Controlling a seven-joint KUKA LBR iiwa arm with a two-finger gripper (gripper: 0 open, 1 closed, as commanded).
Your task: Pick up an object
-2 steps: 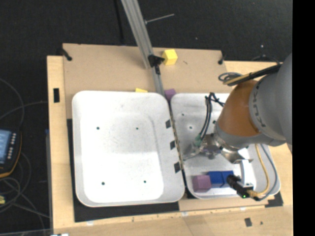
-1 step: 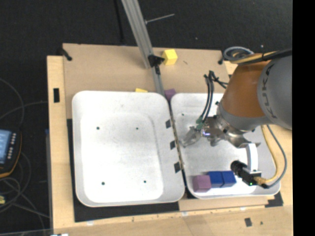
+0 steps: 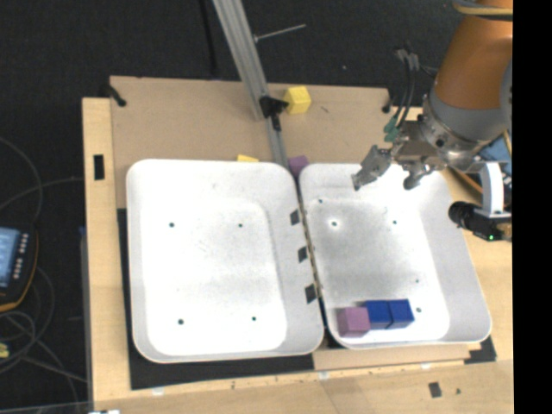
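Landmark: right bin (image 3: 466, 291). In its near corner sat a purple block (image 3: 352, 320) touching a blue block (image 3: 387, 313), w/ nothing gripping either. At the bin's far edge the jaws (image 3: 390, 172) hung spread apart, holding nothing. Step looked like approach; next move prob. needs travel toward the near corner, then descent over one block. Beyond the bin's far-left corner, a small purple thing (image 3: 297, 164) was half hidden by the rim; a yellow cube (image 3: 298, 100) lay farther back on the desk (image 3: 172, 119).

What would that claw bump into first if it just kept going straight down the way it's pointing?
Probably the bare white floor of the right bin. The gripper hangs open over its far end, pointing down. The blue block and purple block lie at the near edge, though height is hard to judge.
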